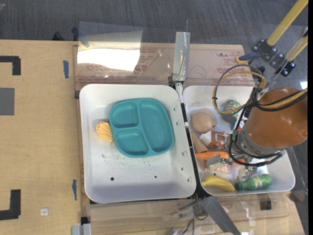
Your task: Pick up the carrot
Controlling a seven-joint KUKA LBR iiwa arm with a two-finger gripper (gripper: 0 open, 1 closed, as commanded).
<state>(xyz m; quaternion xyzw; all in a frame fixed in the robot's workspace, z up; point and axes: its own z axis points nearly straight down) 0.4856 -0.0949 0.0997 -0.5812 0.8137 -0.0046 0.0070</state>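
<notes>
**Carrot just off the wrist, at nine o'clock**

I see the carrot (211,155) in the right bin (288,180), lying roughly crosswise, its long axis three-to-nine. The gripper (250,169) sits close at its three o'clock (hidden under the arm, so its state I cannot tell). A banana (219,183) lies just at six o'clock, a bun (203,121) at twelve, and the bin divider close at nine, so room is tight.

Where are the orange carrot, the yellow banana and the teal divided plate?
orange carrot (209,155), camera view, middle of its visible length.
yellow banana (218,183), camera view, middle of its curve.
teal divided plate (159,126), camera view, floor of its large right compartment.
</notes>
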